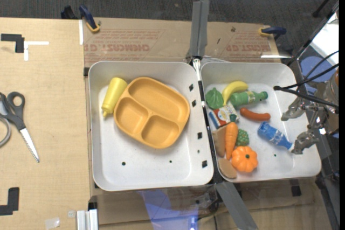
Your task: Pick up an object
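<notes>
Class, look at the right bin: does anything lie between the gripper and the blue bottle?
Nothing visible does. The gripper sits at the right bin's right side, and bare white floor separates it from the blue bottle.

The hand (pixel 300 127) has 2 silvery metal fingers (pixel 294 111); thin black cables run behind.

Tool (pixel 299 126) at far right, fingers spread (nothing between), low
</notes>
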You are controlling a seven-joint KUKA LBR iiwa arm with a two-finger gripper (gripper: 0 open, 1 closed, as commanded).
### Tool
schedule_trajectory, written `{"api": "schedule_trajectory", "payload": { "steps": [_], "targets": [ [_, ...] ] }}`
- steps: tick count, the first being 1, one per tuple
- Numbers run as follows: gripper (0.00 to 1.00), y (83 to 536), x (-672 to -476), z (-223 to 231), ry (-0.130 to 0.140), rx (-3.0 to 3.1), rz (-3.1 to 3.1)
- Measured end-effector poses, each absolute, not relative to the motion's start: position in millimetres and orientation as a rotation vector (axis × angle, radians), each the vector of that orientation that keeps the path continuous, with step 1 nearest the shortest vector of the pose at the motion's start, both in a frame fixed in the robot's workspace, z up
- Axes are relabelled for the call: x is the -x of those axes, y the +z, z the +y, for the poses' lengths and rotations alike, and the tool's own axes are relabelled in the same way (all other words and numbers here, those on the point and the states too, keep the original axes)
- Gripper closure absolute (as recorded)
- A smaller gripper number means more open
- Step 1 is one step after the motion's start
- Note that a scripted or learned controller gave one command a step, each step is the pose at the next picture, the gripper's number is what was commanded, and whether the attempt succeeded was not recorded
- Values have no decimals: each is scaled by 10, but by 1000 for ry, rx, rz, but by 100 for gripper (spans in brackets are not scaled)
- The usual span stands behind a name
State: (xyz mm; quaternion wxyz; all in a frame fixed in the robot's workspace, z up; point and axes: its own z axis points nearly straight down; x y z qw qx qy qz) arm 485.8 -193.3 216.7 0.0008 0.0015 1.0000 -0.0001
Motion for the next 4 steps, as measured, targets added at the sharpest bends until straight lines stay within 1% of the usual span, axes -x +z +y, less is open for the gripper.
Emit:
{"api": "schedule_trajectory", "payload": {
  "steps": [1, 2, 3, 4],
  "targets": [
    [0, 924, -5087, -1739, -1, -12, 3139],
    [0, 938, -6052, -1278, -1, -129, 3133],
    [0, 917, -4935, -1330, 0, 35, 3141],
    [0, 922, -5499, -946, -3, -287, 3126]
  ]
}}
